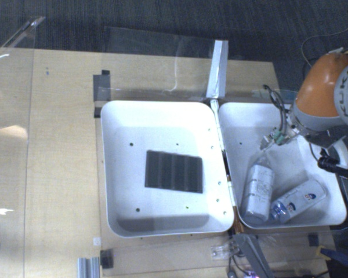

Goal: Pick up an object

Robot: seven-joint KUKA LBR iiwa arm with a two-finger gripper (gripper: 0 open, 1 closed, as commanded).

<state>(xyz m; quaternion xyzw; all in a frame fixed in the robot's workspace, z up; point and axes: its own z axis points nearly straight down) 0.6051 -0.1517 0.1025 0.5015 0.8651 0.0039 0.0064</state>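
In the right bin (238, 126) lie two objects. A silvery grey can-like bottle (258, 191) rests near the bin's left wall, pointing toward the front. Beside it, a clear plastic bottle with a blue cap (300, 200) lies slanted along the front right. A dark ribbed rectangular pad (174, 171) lies flat in the middle of the left bin (122, 132). The arm, with its orange band (320, 91), hangs over the right bin's back right part. My gripper (278, 136) is above and behind the grey bottle, apart from both bottles.
A clear upright panel (218, 68) rises behind the seam between the bins. Cables (336, 164) hang at the right bin's right wall. Bare wooden bench (46, 172) spreads to the left.
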